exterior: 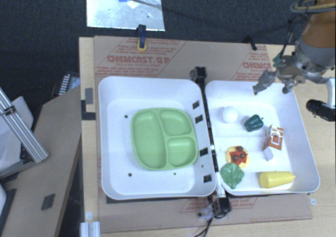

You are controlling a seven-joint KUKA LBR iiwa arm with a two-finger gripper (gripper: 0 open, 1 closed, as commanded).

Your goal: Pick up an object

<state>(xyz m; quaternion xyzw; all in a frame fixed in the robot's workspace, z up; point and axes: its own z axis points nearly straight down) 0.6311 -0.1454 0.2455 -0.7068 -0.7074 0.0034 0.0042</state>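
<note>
camera view: the pincer [274, 82] hangs over the upper rim of the right bin [304, 125], at about one o'clock of that bin, with its two fingers spread wide and nothing between them. the fingers line up roughly from nine to three o'clock, so the gap between them faces down toward the bin's contents.

the task names no particular thing, so any of the loose items will serve, and all of them lie in the right bin. the nearest candidates are the green pepper [253, 122], at about seven o'clock from the pincer, and the white ball [229, 114], at about eight o'clock; both sit near the bin's upper half, apart from each other. farther along the six o'clock direction lies the small orange and white carton [273, 140], tilted, its long axis running about one to seven o'clock. beyond that, near the bin's lower edge, lie the yellow piece [276, 179], long axis about nine to three o'clock, the green leafy piece [232, 175], and the round red and yellow piece [237, 155] just above it, touching or nearly so.

my guess is that the pepper or the ball is the easiest reach: a short move down and toward seven o'clock.

count: one arm, one pincer, two white bins, six loose items in the right bin, and one green divided tray [163, 138] with three compartments lying in the left bin [113, 99]. the desk [231, 54] under the bins is covered by printed cardboard.
</note>
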